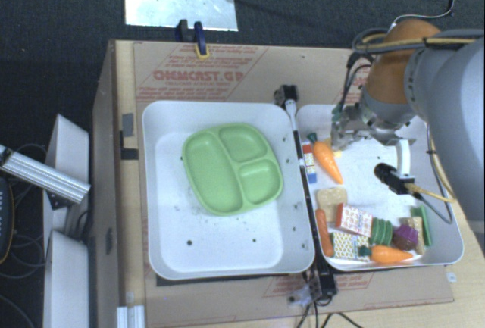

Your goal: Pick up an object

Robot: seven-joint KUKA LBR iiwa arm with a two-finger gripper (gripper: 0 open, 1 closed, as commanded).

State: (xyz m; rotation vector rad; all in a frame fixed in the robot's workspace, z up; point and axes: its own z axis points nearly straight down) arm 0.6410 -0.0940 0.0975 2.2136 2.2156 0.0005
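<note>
My gripper (342,134) hangs low over the far left part of the right bin (452,242), just above the thick end of an orange carrot (327,160). The carrot lies on the bin floor, pointing toward the front, and its top end touches or nearly touches the gripper. Nothing can be made out held in the gripper. The grey arm with its orange band (394,61) reaches in from the right.
The right bin's front holds a tan cracker (331,199), a red sausage (323,232), a printed box (355,220), a green piece (381,230), a purple piece (408,235) and a second carrot (390,254). A green divided plate (231,167) lies in the left bin (163,213).
</note>
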